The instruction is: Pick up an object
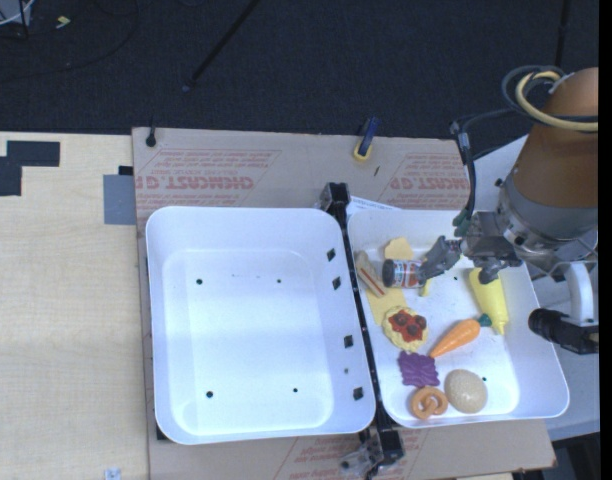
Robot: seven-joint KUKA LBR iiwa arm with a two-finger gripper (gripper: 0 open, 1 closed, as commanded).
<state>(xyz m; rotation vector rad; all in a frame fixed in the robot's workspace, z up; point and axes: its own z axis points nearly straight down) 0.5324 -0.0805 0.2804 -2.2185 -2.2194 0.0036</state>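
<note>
The grey arm with its orange band (576,98) is entering from the right and is being cut off by the frame edge, and its bulky wrist is covering the far right corner of the right white plastic bin (546,403), so whatever is lying under it is staying hidden. The two-finger gripper (448,256) is hanging low over the upper middle of that bin, dark and hard to read against the clutter; whether its jaws are spread or pressed together I cannot tell, and nothing is showing between them. Just beside its tip, a small bottle-like thing with a dark cap and a reddish label (401,273) is lying on its side, too blurred to identify further. A yellow lumpy toy (397,250) is sitting just above it, and a yellow squeeze-bottle shape (491,301) is lying under the wrist, partly overlapped by it. Lower down, a smooth orange plastic carrot (456,337) is lying at a slant, next to a flat yellow piece with a red topping (405,325). A purple ridged toy (418,369), a small glazed orange ring like a pretzel (427,402) and a pale beige egg-shaped object (466,390) are crowding the near end. The left shallow white bin (166,268) is sitting alongside, its rim touching the other's, both resting on printed brown cardboard (236,173) with a blue and yellow clamp (365,139) at its far edge
</note>
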